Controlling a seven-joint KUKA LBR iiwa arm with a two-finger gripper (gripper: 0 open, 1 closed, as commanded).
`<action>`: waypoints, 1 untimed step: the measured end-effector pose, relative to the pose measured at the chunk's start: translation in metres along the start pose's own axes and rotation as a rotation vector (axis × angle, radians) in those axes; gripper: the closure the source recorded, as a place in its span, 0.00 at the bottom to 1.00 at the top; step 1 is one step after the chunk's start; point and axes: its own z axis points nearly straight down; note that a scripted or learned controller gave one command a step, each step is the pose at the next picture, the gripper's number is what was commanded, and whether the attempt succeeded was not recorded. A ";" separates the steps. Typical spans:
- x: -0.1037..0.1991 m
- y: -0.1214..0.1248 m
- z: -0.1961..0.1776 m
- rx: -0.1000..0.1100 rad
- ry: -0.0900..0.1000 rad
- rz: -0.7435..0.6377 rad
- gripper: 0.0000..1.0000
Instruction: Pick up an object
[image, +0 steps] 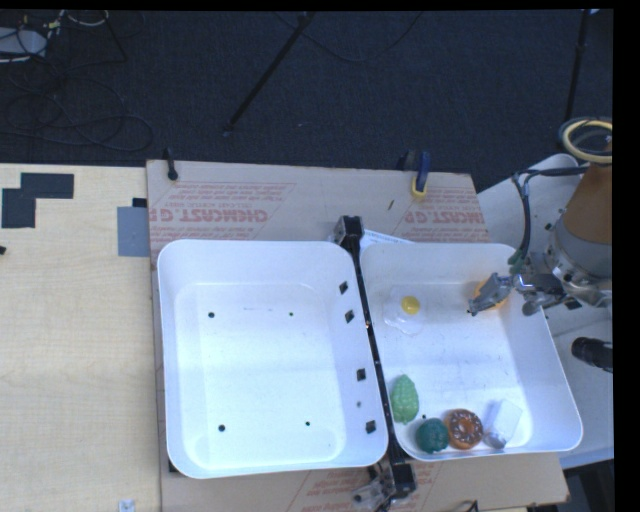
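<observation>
- The claw (497, 292) hangs at the far right side of the right bin (560, 400), low over its floor, with the grey arm (585, 250) and its orange band behind it to the right.
- From where I stand I cannot tell whether the claw is open or closed; the tip is a small grey-and-orange tangle, and nothing I can make out sits in it.
- Nearest thing to the claw is a small yellow ball (410, 304), off to its left and a shade nearer the front, lying on what looks like a clear wrapper or lid. It is apart from the claw, not touching.
- Further off, toward the front and left of the claw, a green knobbly object (404, 398) stands near the divider between the bins; its long axis runs roughly front to back.
- Almost straight toward the front of the claw, well apart from it, a cluster lies along the near wall: a dark teal ball (432, 436), a brown doughnut-like ring (463, 428) touching it, and a pale whitish block (505, 420) just beside the ring.
- The left bin (180, 300) lies well to the claw's left.
- My guess is the yellow ball is the likeliest pick, needing only a short sideways move leftward; being round, it imposes no grip direction.
</observation>
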 end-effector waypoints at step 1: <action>-0.003 0.005 0.085 0.007 0.002 0.000 0.00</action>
